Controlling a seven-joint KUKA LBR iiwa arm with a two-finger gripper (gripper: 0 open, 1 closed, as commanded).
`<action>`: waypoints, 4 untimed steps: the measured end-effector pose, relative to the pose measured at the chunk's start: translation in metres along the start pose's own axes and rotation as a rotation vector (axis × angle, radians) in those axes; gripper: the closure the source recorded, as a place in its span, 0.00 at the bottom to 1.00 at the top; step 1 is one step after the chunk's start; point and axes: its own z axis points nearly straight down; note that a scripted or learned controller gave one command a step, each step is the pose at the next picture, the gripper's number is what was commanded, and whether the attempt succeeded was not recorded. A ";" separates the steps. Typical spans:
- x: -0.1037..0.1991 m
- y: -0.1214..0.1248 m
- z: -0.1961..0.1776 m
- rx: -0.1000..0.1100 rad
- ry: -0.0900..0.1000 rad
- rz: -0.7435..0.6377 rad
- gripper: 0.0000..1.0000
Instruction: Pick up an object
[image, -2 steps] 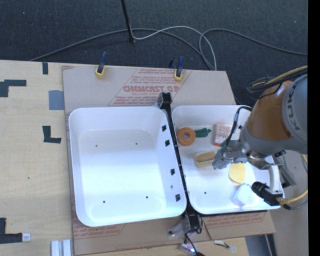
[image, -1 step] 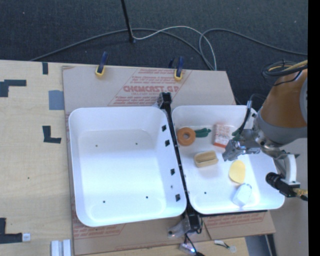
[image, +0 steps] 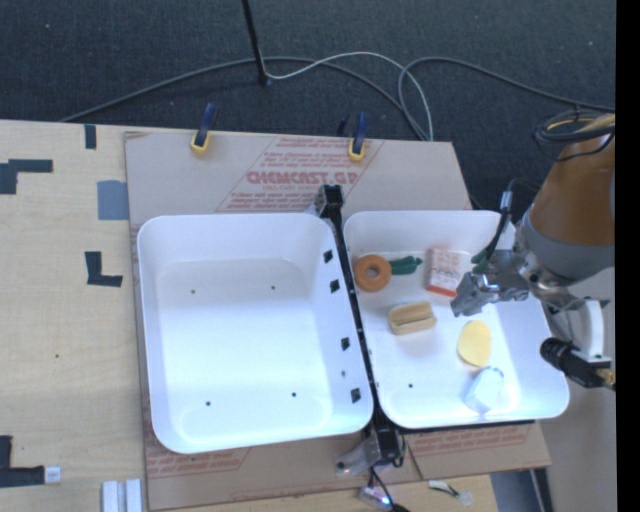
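The right bin (image: 520, 408) holds several small objects. An orange ring (image: 373, 272) lies near its left wall with a green piece (image: 405, 265) beside it. A pale pink packet (image: 445, 269) sits at the back, a tan block (image: 412, 317) in the middle, a yellow oval (image: 475, 343) to its right and a white-blue item (image: 486, 388) near the front. My gripper (image: 472, 299) hangs over the right bin, between the pink packet and the yellow oval, just above them. Nothing shows between its tips.
The left bin (image: 160, 300) stands beside the right one, split from it by a black-clipped divider (image: 347, 310). Both rest on a cardboard sheet (image: 290, 180) clamped at the back. Cables run over the dark floor behind. The arm's body (image: 575, 215) fills the right side.
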 end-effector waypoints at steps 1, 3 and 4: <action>0.045 0.027 -0.008 0.001 0.001 -0.004 1.00; 0.136 0.080 -0.001 0.002 0.000 -0.003 1.00; 0.176 0.112 0.006 0.002 0.000 -0.003 1.00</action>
